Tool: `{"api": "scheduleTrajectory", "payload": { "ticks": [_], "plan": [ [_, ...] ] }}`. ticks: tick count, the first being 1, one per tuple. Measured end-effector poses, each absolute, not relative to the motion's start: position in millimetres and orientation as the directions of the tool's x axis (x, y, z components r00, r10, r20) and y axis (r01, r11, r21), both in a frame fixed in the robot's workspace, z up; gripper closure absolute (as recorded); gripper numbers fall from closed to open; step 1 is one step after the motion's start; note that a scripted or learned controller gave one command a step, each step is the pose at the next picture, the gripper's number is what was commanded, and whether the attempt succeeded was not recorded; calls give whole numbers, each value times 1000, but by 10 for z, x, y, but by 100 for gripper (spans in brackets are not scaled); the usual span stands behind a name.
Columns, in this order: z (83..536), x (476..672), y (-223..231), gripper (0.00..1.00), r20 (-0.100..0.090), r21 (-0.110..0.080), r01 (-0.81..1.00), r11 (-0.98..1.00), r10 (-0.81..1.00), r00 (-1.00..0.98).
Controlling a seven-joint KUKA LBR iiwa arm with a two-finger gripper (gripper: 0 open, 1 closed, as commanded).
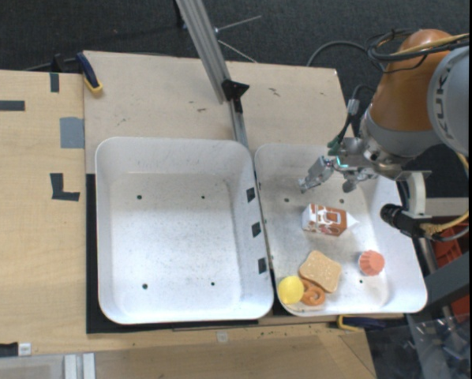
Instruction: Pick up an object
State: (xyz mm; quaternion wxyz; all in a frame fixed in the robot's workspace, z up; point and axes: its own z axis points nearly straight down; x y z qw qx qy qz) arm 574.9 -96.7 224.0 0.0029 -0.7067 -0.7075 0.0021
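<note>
The right bin (287, 212) holds several small objects. A white and red-brown carton (326, 220) lies near its middle. A tan toast slice (320, 271) sits toward the front, with an orange pretzel-like piece (313, 295) and a yellow lemon (290, 290) beside it. A round salmon-coloured piece (371, 263) lies at the right. My gripper (331, 177) hangs above the bin's back half, just behind the carton, open with nothing between its fingers.
The left bin (173, 227) stands next to the right one, sharing a raised divider (256, 219). A slanted metal pole (208, 46) crosses the bench behind the bins. Cables and the arm's body (413, 93) occupy the right side.
</note>
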Motion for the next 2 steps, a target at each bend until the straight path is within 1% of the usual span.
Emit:
{"api": "scheduleTrajectory", "payload": {
  "ticks": [1,2],
  "plan": [
    [2268,5759,-969,0,0,-2,1000,2,1000,-2],
    [1819,5710,-922,0,0,-7,1000,1,1000,-1]
  ]
}}
